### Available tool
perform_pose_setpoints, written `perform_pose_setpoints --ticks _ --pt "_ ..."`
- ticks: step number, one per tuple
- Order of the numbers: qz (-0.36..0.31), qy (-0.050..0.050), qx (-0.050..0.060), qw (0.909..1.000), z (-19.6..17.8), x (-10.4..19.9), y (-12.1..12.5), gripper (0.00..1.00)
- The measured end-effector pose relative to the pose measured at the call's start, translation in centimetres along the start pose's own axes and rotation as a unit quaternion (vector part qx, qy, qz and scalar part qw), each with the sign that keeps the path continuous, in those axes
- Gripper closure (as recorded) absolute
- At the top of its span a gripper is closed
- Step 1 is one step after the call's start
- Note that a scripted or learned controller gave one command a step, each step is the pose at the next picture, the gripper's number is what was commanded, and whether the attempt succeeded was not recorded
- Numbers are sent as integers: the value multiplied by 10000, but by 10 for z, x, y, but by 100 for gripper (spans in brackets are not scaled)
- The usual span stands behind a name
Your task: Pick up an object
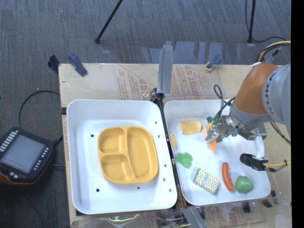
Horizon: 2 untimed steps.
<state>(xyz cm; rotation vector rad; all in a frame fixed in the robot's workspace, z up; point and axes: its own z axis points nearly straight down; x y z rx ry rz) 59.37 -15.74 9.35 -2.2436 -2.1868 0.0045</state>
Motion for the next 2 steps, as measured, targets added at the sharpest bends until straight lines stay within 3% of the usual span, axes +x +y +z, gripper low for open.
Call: perform_pose_setpoints --ticks 1,2 --pt "2 11 14 10000 -8 0 0 100" --pt "-1000 -20 -51 9950 -98 58 19 100"
